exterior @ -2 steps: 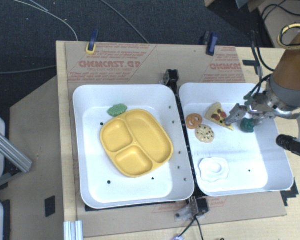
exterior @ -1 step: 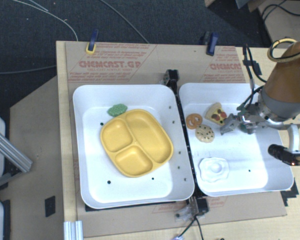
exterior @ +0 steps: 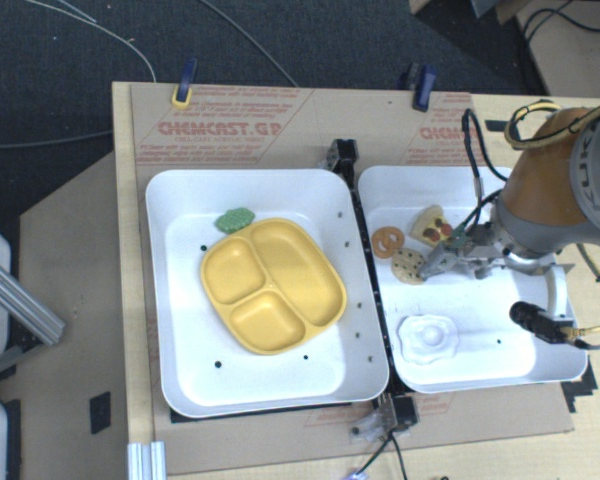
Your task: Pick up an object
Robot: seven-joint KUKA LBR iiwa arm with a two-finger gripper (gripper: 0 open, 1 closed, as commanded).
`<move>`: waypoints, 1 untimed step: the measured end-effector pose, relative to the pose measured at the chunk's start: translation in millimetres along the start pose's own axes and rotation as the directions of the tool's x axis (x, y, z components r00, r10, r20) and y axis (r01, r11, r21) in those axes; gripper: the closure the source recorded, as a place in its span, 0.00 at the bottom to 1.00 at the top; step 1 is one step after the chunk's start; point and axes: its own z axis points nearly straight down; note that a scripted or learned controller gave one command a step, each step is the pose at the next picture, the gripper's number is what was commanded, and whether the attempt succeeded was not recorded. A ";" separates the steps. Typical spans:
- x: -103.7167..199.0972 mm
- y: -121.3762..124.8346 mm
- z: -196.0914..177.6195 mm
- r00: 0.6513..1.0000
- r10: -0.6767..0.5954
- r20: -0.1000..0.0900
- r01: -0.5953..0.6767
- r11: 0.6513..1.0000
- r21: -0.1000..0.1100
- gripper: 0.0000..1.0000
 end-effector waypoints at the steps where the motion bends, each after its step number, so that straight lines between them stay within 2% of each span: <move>1: 0.2 1.6 3.9 1.000 0.000 -0.001 0.000 1.000 0.000 0.00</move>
